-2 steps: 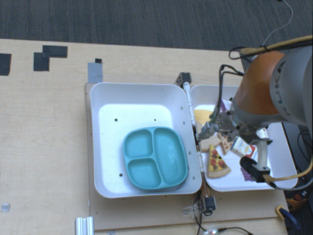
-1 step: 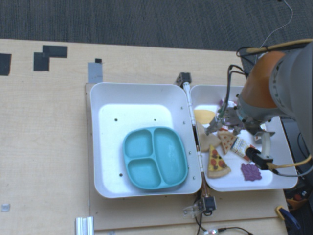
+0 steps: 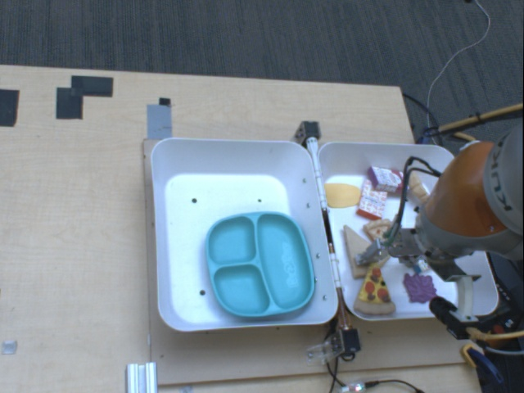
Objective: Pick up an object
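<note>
In the right bin (image 3: 467, 301) my gripper (image 3: 375, 250) reaches in from the right, low over a tan wedge-shaped piece (image 3: 354, 244) and just above a toy pizza slice (image 3: 375, 290). A purple toy (image 3: 419, 286) lies to the right of the pizza slice, under the wrist. Toward the bin's back lie a yellow cheese-like piece (image 3: 342, 193), a red and white packet (image 3: 373, 202) and a maroon box (image 3: 385, 176). The arm's grey and orange body hides part of the bin's right side.
The left bin (image 3: 176, 219) holds a light blue three-compartment plate (image 3: 260, 263). A ridge (image 3: 322, 219) separates the two bins. Pale bench surface stretches to the left, with dark markers near its back edge.
</note>
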`<state>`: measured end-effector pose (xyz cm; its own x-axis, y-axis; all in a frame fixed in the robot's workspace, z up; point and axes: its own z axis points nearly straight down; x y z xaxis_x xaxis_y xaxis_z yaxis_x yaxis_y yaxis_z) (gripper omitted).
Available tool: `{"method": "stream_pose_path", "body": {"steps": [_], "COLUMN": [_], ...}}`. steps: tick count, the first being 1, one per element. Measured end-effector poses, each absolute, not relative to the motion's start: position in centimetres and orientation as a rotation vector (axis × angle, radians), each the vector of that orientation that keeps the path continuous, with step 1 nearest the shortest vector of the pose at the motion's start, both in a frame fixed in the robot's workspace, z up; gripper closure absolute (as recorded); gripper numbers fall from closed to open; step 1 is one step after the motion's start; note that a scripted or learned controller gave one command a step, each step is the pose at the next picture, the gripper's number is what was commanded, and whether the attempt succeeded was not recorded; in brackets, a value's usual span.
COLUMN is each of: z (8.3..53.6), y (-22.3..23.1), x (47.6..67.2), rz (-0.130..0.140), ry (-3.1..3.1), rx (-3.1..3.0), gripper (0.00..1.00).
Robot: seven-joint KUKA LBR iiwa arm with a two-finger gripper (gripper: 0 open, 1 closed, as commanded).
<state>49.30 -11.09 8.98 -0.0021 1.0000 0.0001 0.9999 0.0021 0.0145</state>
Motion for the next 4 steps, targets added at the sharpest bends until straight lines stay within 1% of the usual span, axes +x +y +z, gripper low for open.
{"method": "stream_pose_path", "body": {"steps": [1,2,3,4], "z": [10.3,18.5,18.5,9.1], "y": [-11.0,-5.1,-5.1,-8.9], "x": [49.7,51.5,51.4,48.7], "rz": [0.027,0.006,0.004,0.002], "ry": [2.213,2.226,2.226,2.223], "rx": [2.205,2.214,2.214,2.218], "gripper": [1.00,1.00,0.00,0.00]}}
